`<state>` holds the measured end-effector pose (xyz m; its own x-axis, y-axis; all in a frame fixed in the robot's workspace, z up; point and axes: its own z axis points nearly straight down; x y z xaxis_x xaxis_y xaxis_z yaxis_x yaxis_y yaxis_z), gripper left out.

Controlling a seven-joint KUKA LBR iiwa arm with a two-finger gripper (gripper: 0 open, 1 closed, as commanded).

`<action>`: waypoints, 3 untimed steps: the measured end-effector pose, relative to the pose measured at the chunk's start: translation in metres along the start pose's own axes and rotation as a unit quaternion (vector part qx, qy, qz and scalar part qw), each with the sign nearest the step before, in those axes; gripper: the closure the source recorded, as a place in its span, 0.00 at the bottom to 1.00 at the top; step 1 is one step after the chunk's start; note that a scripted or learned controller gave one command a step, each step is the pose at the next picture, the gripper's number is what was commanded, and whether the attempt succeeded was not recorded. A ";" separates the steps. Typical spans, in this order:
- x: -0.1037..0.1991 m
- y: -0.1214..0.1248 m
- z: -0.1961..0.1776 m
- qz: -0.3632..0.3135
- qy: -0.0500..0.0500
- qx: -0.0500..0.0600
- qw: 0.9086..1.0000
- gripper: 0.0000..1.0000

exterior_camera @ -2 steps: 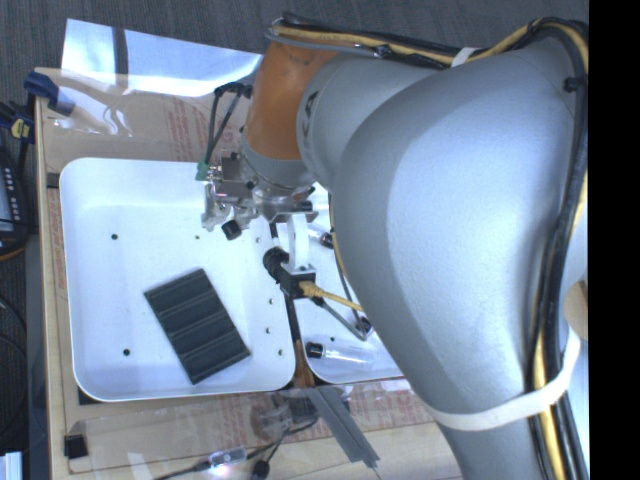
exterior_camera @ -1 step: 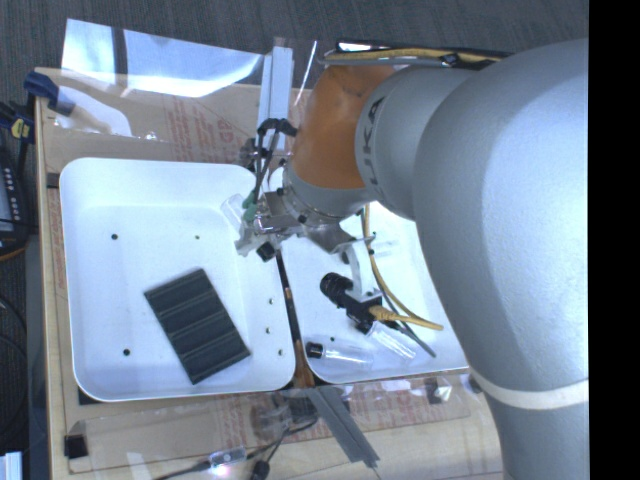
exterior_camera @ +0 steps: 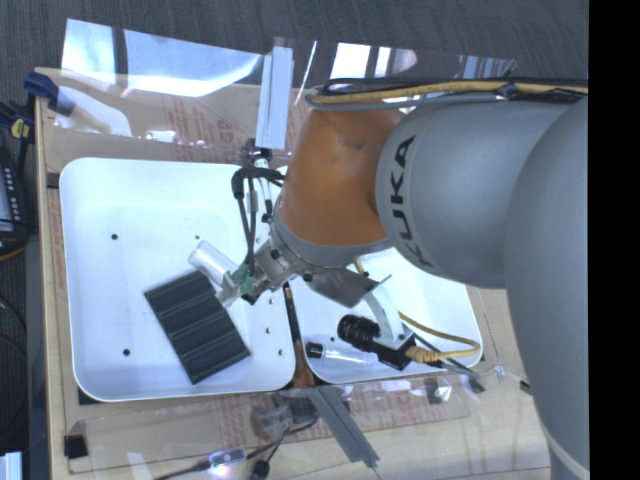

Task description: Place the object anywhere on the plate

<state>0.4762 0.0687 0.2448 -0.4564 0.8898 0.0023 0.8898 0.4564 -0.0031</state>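
fingers [exterior_camera: 243, 282] sit low in the left bin [exterior_camera: 90, 268]; we cannot tell how far they part. just beside them a silver cylinder [exterior_camera: 210, 260] lies at the dark ribbed plate's [exterior_camera: 197, 326] upper corner.

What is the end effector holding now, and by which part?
It cannot be told: the end effector sits by the upper corner of the dark ribbed slab lying in the left bin.

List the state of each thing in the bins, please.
slab: dark, ribbed, lying flat and diagonal in the left bin.
cylinder: silver, at the slab's upper corner, beside the gripper; gripped or not, cannot tell.
gripper: over the left bin's right side.
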 end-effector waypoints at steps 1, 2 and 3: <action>0.034 0.067 -0.070 -0.079 -0.001 -0.001 0.997 1.00; 0.081 0.119 -0.010 -0.096 -0.001 0.002 0.995 1.00; 0.044 0.022 0.064 -0.231 -0.001 0.001 0.973 1.00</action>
<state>0.4755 0.1185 0.1810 -0.8073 0.5902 0.0030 0.5902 0.8073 -0.0047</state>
